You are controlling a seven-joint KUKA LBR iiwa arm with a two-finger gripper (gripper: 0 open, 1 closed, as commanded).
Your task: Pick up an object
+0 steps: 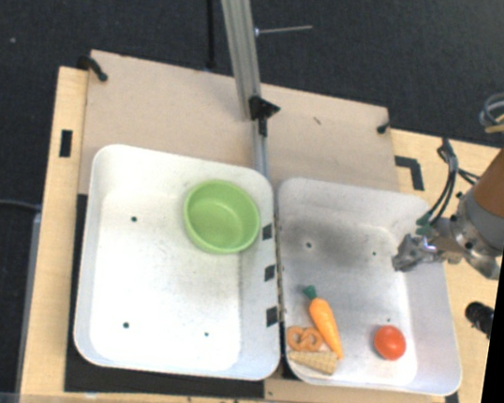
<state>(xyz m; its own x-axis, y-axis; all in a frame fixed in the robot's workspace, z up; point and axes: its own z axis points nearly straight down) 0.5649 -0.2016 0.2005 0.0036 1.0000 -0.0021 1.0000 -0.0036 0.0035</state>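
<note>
Taking the seam [271, 246] where the two white bins meet as the landmark: well to its left sits the left bin [120, 317], with a green bowl [222, 218] lying in its upper part, just left of the seam. Just right of the seam, low in the right bin [362, 223], lie a carrot [324, 321] and, touching its lower end, a pretzel-like piece on a wafer [311, 346]; farther right at about the same depth rests a red tomato [389, 342]. Farthest from the seam, the gripper [409, 253] hovers over the right bin's upper right part (nothing visible between its tips, and how far they are parted I cannot tell). I judge this as the approach step: no object is taken yet, and the next move calls for choosing a target, likely the tomato below it, then descending squarely over it.
</note>
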